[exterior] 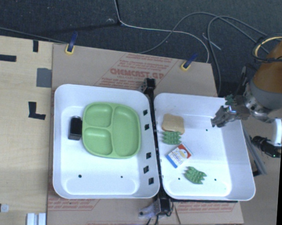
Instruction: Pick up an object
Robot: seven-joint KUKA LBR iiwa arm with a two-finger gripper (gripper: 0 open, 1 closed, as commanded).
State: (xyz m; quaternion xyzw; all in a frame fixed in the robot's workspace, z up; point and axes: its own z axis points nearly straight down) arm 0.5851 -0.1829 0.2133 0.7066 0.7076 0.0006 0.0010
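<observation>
We see the end effector (pixel 219 119) over the right bin (pixel 235 156); open or closed, we cannot tell. The bread slice (pixel 173 123) lies toward the divider.

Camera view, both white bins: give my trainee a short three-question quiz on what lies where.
1. Which bin holds the green three-compartment plastic plate?
2. True or false: the small black rectangular block lies inside a plate compartment.
3. Which object lies nearest the right bin's front rim: A tan bread slice, B red-and-white packet, C lower green leafy toy?

Key
1. The left white bin.
2. False; it lies on the bin floor, to the plate's left.
3. C.

The gripper sits over the right bin's far right part.
</observation>
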